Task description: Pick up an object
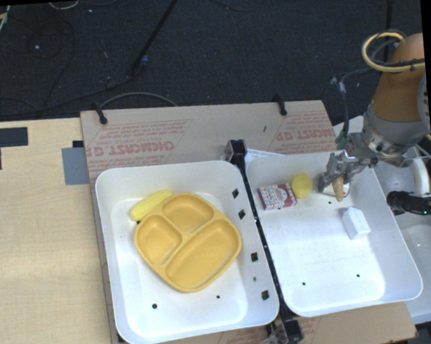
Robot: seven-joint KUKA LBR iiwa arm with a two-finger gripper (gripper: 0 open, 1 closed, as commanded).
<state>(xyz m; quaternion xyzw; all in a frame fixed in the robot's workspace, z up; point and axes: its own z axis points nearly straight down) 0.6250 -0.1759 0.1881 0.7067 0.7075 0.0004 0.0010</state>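
Three objects lying in right bin (390,279): red packet (276,196) and yellow ball (301,185) toward eleven o'clock, white block (355,222) near centre. Hovering hand (338,177) at one o'clock, grip state impossible to tell. Approaching stage, judging; next needing descent onto ball.
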